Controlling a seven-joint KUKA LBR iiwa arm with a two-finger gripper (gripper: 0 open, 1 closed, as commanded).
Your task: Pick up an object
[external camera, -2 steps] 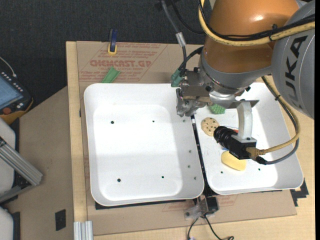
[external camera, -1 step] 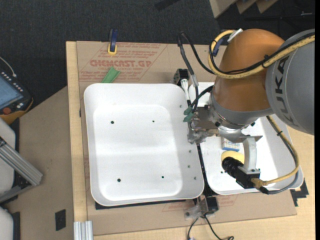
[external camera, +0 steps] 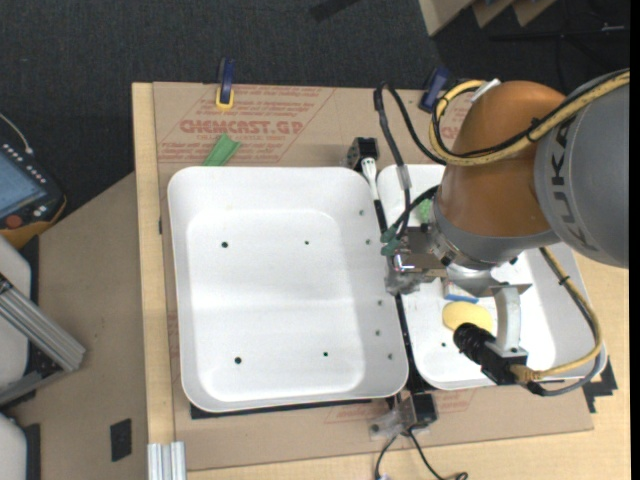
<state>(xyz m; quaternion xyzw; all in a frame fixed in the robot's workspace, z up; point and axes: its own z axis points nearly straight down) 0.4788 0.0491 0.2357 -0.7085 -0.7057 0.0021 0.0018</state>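
Observation:
The grey arm with its orange band (external camera: 500,158) reaches over the right white bin (external camera: 440,368) and covers most of it. My gripper (external camera: 408,266) hangs low at that bin's left side, close to the wall shared with the left bin. A yellow rounded object (external camera: 466,315) lies in the right bin just right of the gripper, with a small blue piece (external camera: 459,295) beside it. A green object (external camera: 424,211) peeks out by the wrist at the bin's far side. I see nothing between the fingers.
The left white bin (external camera: 275,288) lies next to the gripper, across the shared wall. A green strip (external camera: 220,150) lies on the cardboard behind it. Blue clamps (external camera: 226,74) (external camera: 435,86) grip the far edge of the cardboard base.

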